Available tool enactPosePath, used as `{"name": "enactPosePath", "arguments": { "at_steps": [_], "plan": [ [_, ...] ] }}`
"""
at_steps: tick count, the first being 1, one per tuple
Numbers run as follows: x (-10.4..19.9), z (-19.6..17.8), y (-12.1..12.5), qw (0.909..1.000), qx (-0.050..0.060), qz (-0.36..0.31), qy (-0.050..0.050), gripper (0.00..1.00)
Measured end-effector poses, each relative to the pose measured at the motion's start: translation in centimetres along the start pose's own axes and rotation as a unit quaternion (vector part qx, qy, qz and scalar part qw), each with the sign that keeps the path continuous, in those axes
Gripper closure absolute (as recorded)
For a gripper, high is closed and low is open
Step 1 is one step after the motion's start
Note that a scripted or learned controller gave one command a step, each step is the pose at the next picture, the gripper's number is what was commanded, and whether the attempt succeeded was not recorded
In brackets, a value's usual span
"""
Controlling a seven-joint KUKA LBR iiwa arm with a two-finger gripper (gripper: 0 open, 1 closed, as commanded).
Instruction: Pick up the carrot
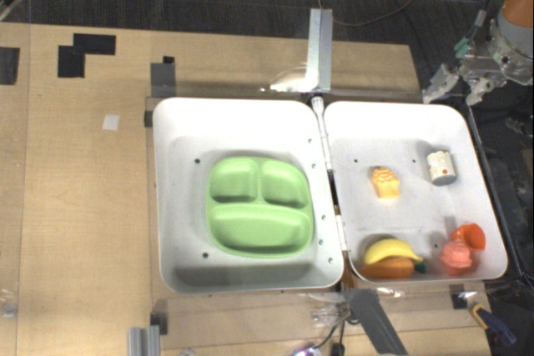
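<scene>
Wooden worktop runs under everything, with dark carpet-looking floor along the top. Way over to the left of the hand and lower down sits the left bin, holding a green divided plate with three compartments. Next over, the right bin sits directly below the hand. It's got a small yellow block-ish food toy near its middle and a little white cylinder closer to the hand. Down at the bin's near edge, far from the hand, a banana lies on top of the carrot, touching it; the carrot's orange body peeks out under it with a dark green end pointing right. Just right of those: a pink toy and an orange cup-like thing. The hand hovers just past the bin's far right corner, fingers spread apart, nothing between them.
</scene>
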State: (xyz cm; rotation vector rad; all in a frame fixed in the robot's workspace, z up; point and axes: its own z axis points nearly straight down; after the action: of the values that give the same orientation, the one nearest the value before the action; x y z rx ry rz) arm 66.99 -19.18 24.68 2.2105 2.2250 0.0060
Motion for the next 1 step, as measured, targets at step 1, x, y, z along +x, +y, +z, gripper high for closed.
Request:
{"name": "enactPosePath", "arguments": {
  "at_steps": [1],
  "plan": [
    [6.44, 9.9, -2.68, 0.9998, 0.0, -0.022, 0.0, 0.0]
  ]
}}
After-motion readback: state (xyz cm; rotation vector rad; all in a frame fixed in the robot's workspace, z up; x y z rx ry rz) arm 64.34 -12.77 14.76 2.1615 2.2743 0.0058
